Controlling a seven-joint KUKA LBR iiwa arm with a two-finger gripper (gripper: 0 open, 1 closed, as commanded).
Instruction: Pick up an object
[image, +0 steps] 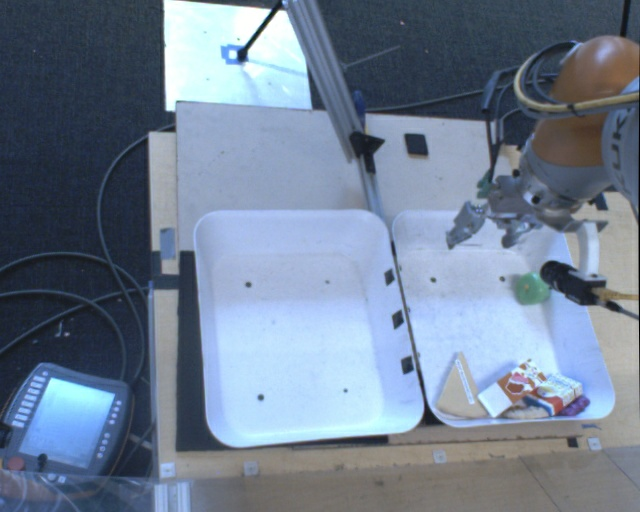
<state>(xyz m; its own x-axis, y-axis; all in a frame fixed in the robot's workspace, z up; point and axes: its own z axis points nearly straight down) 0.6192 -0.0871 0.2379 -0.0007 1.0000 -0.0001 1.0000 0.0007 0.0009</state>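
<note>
My gripper (490, 229) hangs over the far part of the right bin (440, 300), its two grey fingers spread apart with nothing between them. A small green object (531, 289) lies on the bin floor to the right of the gripper and nearer the front. In the bin's front right corner sits a tan wedge-shaped piece (459, 389) beside a colourful red, white and blue packet (535, 389).
The left bin (215, 330) stands beside the right one, its floor bare white. A slanted metal pole (335, 85) rises from the back of the bench. A small black square (416, 145) lies on the board behind the bins. A teach pendant (60, 415) rests at the lower left.
</note>
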